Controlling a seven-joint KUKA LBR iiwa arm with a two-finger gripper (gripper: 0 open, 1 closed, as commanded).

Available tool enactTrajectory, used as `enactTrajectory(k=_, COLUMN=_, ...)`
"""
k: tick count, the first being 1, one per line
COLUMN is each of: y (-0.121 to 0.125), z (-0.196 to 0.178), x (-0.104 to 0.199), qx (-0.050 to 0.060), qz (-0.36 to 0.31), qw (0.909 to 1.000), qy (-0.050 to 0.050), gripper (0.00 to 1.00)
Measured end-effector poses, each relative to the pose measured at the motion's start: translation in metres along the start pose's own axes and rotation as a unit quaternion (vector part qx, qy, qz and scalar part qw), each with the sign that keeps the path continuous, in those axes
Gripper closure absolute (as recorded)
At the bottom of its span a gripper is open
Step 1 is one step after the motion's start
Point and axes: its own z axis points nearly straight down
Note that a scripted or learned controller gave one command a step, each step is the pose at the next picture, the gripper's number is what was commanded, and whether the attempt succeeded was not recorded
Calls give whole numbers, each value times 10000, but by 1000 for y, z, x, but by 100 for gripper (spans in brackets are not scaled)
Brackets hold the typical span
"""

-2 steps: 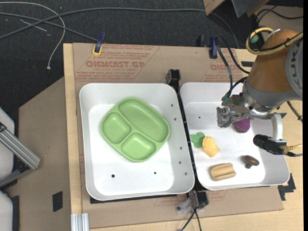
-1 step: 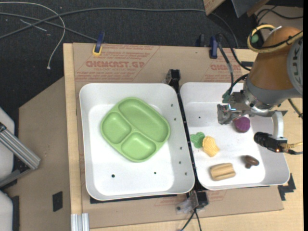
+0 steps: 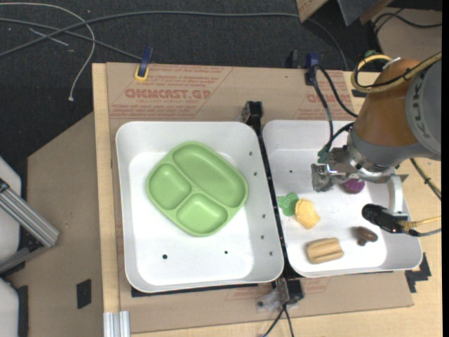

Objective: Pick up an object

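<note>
Camera view | gripper [image 3: 324,179] over right bin [image 3: 295,146], grip state unclear | purple object [image 3: 353,184] just beside it

Bright, even overhead light; soft shadows, sharp

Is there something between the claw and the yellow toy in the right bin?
Nothing visible stands between them. The claw hangs over bare bin floor, up and right of the yellow toy. A green piece touches the toy's left side, away from the claw.
</note>
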Motion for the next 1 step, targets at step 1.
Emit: enactTrajectory(k=1, y=0, z=51, x=0, qx=-14, qz=-4, qw=10000, qy=-1, gripper=0)
